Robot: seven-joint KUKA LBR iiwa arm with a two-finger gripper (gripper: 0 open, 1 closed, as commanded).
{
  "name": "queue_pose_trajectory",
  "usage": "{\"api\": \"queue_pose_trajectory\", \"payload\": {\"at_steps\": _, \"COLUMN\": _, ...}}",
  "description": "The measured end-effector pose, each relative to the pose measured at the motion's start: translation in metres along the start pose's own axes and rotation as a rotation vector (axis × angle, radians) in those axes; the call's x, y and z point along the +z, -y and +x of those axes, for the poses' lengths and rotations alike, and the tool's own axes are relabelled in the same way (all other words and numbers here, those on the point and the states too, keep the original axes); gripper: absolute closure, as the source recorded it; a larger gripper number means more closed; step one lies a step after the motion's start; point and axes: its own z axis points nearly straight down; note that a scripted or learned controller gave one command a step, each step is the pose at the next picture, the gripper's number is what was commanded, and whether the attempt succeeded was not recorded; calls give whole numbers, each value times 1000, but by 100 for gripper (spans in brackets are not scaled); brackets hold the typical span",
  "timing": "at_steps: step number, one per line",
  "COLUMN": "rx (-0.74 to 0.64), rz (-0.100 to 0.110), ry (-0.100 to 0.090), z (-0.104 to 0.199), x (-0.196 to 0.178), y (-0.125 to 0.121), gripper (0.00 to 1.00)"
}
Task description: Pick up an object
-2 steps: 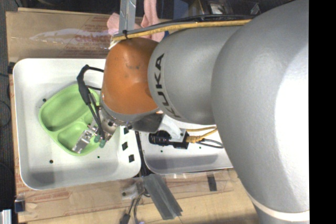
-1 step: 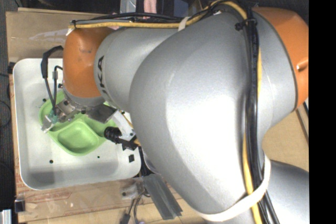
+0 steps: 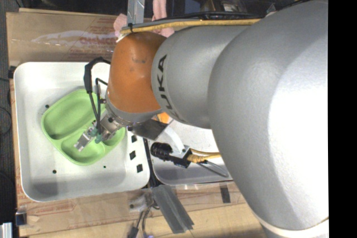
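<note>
Camera view from above, looking down at a slant. The grey arm (image 3: pixel 251 92) enters from the right and covers most of the right half of the picture. Its orange band (image 3: pixel 134 75) lies over the inner edge of the left bin (image 3: pixel 25 120), and the wrist below the band is bent down towards that bin's floor. The gripper (image 3: pixel 89 139) points down and to the left, with its tip over, and seemingly touching, the near lobe of the green dish (image 3: pixel 61 117). Whether the gripper is apart, together or clamped on anything cannot be told at this angle, and nothing is seen to be gripped. The green dish, a shallow two-lobed piece, lies flat in the middle of the left bin, and around it the bin's white floor shows a few small dark spots. The right bin (image 3: pixel 184 178) is largely hidden beneath the arm, so only its near-left corner shows. A small orange thing (image 3: pixel 163 117) peeks out under the arm's edge near the wall between the bins, and which bin it lies in cannot be told. Both bins rest on a brown board (image 3: pixel 56 36).
</note>
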Motion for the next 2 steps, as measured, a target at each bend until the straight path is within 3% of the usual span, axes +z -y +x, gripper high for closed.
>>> {"api": "queue_pose_trajectory", "payload": {"at_steps": 1, "rx": 472, "rz": -1, "ry": 1, "z": 53, "x": 95, "y": -26, "gripper": 0}}
{"api": "queue_pose_trajectory", "payload": {"at_steps": 2, "rx": 460, "rz": 1, "ry": -6, "z": 57, "x": 87, "y": -28, "gripper": 100}}
